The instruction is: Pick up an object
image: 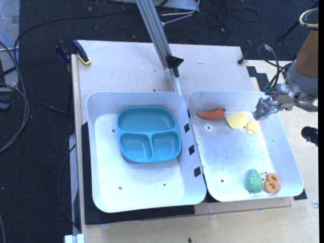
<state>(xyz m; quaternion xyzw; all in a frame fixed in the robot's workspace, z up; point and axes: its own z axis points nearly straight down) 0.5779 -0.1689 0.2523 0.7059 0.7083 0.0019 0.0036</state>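
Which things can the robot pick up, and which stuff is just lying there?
For the job: gripper, yellow pieces, orange carrot, green lump, pretzel, all in the right bin.

Just lying about: blue tray, left bin, clamp.

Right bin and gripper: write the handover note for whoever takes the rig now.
Gripper: over the right bin's far right edge, just right of the yellow pieces; nothing seen held, finger state unclear.
Right bin: orange carrot near the far-left corner, pale yellow piece with a smaller yellow piece beside it, green lump and pretzel in the near-right corner.
Left bin: blue divided tray.
Done: nothing lifted.
Left: grasp and lift one object.
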